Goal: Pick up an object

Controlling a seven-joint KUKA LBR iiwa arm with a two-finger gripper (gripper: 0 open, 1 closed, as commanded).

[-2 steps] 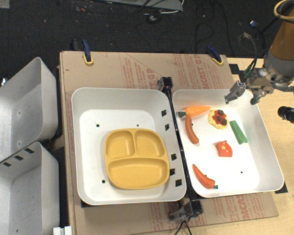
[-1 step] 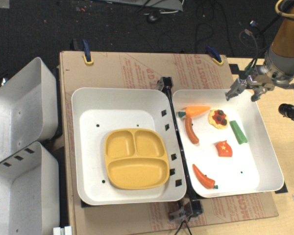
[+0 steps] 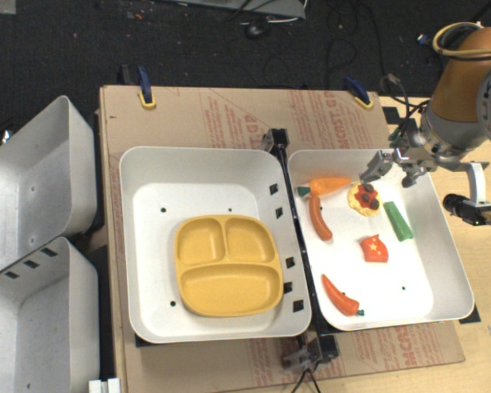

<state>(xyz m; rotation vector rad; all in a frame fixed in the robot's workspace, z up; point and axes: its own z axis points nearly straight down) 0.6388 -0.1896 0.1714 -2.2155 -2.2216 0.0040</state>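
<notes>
My gripper [image 3: 391, 173] hangs over the far part of the right bin [image 3: 442, 244], open, its two fingers spread with nothing between them. Just below it lies a small yellow and red toy food piece [image 3: 364, 200]. To the left of that piece an orange carrot [image 3: 331, 185] lies near the bin's far wall. A green stick [image 3: 397, 220] lies to the piece's right. A brown sausage [image 3: 319, 218], a red strawberry-like piece [image 3: 375, 249] and a red chili pepper [image 3: 340, 295] lie further toward the front of the bin.
The left bin [image 3: 147, 219] holds a yellow divided plate [image 3: 227, 264]. A black divider [image 3: 293, 219] runs between the bins. Two grey containers [image 3: 33, 244] stand at the far left. Cables lie behind the bench.
</notes>
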